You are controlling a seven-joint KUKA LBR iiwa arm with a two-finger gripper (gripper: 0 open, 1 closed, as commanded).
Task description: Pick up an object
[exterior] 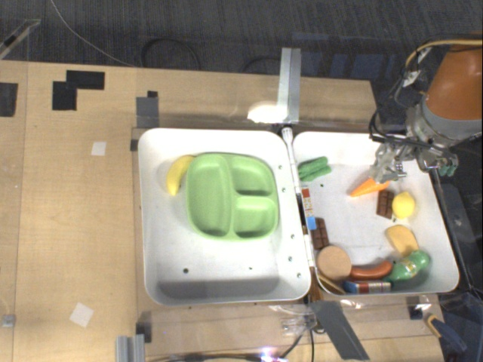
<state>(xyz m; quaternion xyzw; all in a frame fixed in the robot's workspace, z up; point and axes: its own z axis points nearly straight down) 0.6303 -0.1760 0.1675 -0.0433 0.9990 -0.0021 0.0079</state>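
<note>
Gripper (390, 169) hangs low over the far right part of the right bin (339, 225), its metal fingers just above the thick end of an orange carrot (367, 188); whether those fingers are spread or closed, I cannot tell from where I stand, and nothing shows plainly between them. The carrot lies on the bin floor, slanting away from the gripper toward the left. Near it, just to the right and nearer the front, sit one brown chocolate bar (385, 203) and one yellow lemon (404, 205), touching or nearly so. One green pod (313, 167) lies well apart, by the bin's left wall. Along the front edge I count one round tan cookie (333, 262), one red sausage (370, 269), one green pepper (411, 266) and one yellow-orange piece (401, 239) above it. A second brown bar (319, 233) rests by the divider. The left bin (162, 247) holds one green divided plate (229, 194) and one banana (177, 173) beside its left rim
</note>
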